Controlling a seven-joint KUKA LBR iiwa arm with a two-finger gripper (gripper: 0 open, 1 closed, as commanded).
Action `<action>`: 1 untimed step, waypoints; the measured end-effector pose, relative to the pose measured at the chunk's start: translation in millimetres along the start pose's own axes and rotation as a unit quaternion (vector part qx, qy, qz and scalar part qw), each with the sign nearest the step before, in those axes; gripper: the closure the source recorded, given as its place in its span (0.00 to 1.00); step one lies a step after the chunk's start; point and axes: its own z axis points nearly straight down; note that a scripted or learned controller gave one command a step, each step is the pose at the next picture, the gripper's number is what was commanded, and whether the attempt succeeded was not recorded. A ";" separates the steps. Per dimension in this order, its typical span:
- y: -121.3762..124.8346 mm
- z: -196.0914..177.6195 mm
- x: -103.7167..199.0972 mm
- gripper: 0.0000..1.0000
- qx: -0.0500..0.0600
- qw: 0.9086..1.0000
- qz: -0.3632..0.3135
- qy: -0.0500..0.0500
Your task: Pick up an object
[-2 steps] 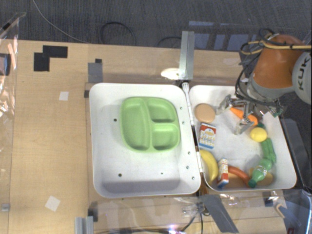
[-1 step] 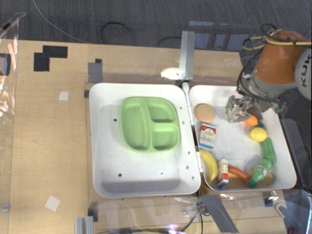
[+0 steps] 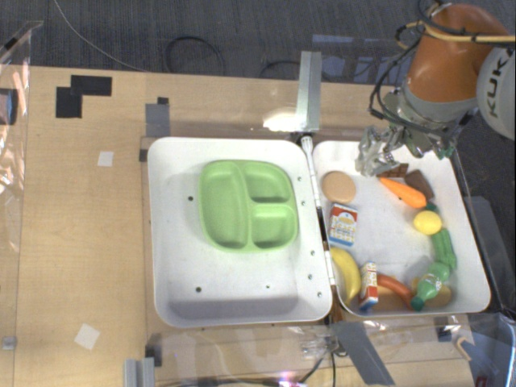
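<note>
The gripper (image 3: 377,153) hangs over the far corner of the right bin (image 3: 476,285), below the grey wrist and the orange band of the arm (image 3: 451,51). Whether it is open or shut cannot be told from this slant, and nothing can be seen held in it. It looks to sit above the bin floor, just beside a brown piece (image 3: 418,185) and the orange carrot (image 3: 401,191), which lies tilted toward the bin's middle. Near the gripper, closer to the wall between the bins, rests a round tan cookie (image 3: 339,187). Below that lies a small carton (image 3: 343,225) with a red top.

Along the right side of the same bin sit a yellow lemon (image 3: 428,222) and a green cucumber (image 3: 444,249). At the near edge, a yellow banana (image 3: 347,272), a small can (image 3: 369,285), a red-orange sausage-like piece (image 3: 393,285) and a green bottle (image 3: 427,287) crowd together, touching or nearly so.

The left bin (image 3: 173,216) holds a green divided plate (image 3: 246,205) near its middle, well apart from the gripper. Both bins stand on the wooden bench (image 3: 72,248).
</note>
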 end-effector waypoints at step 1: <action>0.0 83.0 94.3 1.00 -0.001 0.970 -0.245 0.003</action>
